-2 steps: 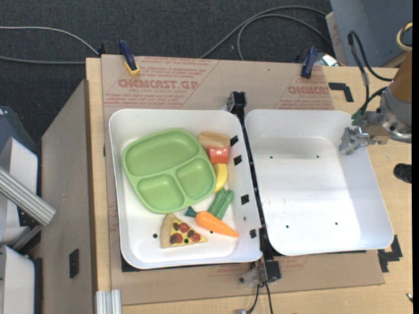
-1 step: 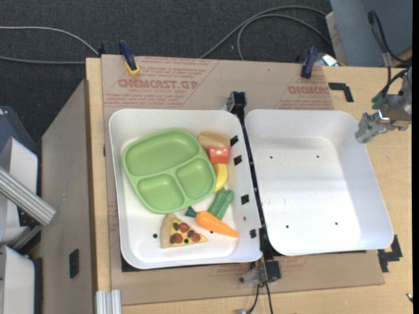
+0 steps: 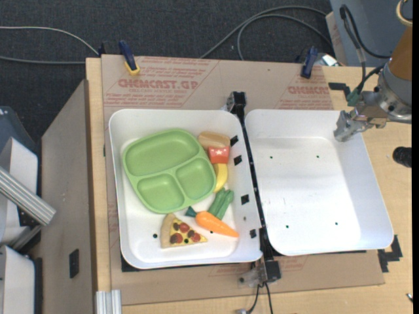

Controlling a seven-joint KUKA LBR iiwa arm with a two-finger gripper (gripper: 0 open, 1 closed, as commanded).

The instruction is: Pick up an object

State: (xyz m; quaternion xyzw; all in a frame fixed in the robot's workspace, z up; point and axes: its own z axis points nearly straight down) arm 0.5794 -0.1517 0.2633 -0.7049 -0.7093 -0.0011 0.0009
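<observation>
- The toys lie in the left bin [image 3: 131, 126]: a green divided plate [image 3: 169, 170]; along its right edge a bread piece [image 3: 213, 139], a red block [image 3: 218, 154], a banana [image 3: 222, 175] and a green pod [image 3: 221, 203]; below them a carrot [image 3: 216, 224] and a pizza slice [image 3: 180, 232]
- The right bin [image 3: 314, 188] sits just beside it, on the cardboard-topped bench [image 3: 170, 77]
- The pincer [image 3: 346, 127] hangs over the right bin's upper right corner, well apart from the toys; whether its tips are apart or together cannot be told; nothing shows between them
</observation>
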